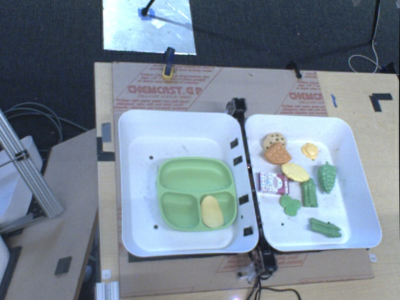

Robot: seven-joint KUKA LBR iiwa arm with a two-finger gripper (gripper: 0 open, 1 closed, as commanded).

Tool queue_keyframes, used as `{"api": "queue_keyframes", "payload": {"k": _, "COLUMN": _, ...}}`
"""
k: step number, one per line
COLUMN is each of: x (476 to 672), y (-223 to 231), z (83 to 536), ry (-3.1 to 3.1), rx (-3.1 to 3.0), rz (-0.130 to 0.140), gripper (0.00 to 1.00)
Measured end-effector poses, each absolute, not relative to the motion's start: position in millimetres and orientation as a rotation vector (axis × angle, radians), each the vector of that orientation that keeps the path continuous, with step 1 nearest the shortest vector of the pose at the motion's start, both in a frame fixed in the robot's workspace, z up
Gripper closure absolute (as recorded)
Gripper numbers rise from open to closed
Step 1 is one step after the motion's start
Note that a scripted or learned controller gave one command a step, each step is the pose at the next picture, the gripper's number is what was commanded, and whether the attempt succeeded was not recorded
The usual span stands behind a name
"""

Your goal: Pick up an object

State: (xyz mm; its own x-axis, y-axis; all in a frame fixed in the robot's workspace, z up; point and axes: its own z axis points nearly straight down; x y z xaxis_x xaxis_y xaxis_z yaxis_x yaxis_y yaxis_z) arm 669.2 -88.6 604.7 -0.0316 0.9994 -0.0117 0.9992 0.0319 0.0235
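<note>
Toy foods (302, 186) scattered in right white bin (359, 167), yellow potato-like piece (212, 211) in green divided tray's (187, 177) lower-right compartment, tray in left white bin (134, 167), gripper state cannot be told.

Two white bins (134, 136); one green tray (187, 177); one yellow piece (212, 211) in it; about nine toy foods (294, 172).

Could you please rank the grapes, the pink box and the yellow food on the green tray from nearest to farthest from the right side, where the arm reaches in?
1. Grapes, right bin, right half.
2. Pink box, same bin, by its left wall.
3. Yellow food, left bin, on the green tray.
</note>
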Motion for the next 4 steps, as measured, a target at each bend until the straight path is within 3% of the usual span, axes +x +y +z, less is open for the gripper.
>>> {"api": "queue_keyframes", "payload": {"k": 1, "x": 669.1, "y": -88.7, "z": 616.7, "ry": 2.238, "rx": 2.163, "rz": 0.015, "gripper": 1.00}}
{"api": "queue_keyframes", "payload": {"k": 2, "x": 669.2, "y": -88.6, "z": 616.3, "ry": 2.240, "rx": 2.162, "rz": 0.015, "gripper": 0.00}}
{"api": "queue_keyframes", "payload": {"k": 3, "x": 669.0, "y": -88.7, "z": 628.5, "ry": 2.239, "rx": 2.156, "rz": 0.017, "gripper": 1.00}}
{"api": "queue_keyframes", "payload": {"k": 4, "x": 669.1, "y": -88.7, "z": 627.9, "ry": 2.240, "rx": 2.155, "rz": 0.016, "gripper": 0.00}}
